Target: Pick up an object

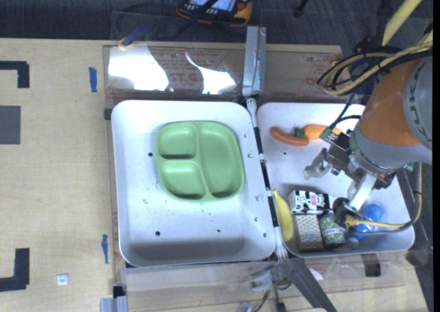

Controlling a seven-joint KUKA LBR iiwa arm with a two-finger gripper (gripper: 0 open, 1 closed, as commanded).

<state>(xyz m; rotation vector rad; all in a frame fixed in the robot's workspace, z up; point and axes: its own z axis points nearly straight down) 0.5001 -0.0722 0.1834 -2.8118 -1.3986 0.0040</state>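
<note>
- A pale wooden surface (55, 166) seen from above carries two shallow white bins side by side.
- The left bin (137, 166), mid-frame, holds only a green divided plate (199, 159).
- The right bin (292, 166), right of centre, holds every loose object.
- The grey arm (402, 118) with its orange band enters from the right edge. Its hand (323, 163) hangs over the middle of the right bin.
- Whether the hand is released or clenched cannot be told from this angle, and nothing is visibly grasped.
- A toy carrot (285, 137) lies in the upper part of the right bin, up and to the left of the hand and near it. Its long axis runs roughly left to right.
- A clutter lies below the hand along the bin's lower edge: a banana (282, 214) against the left wall, a black-and-white box (308, 201) and a blue ball (371, 213).
- The carrot looks the likeliest pick, since it lies apart from the rest with bare floor around it.
</note>
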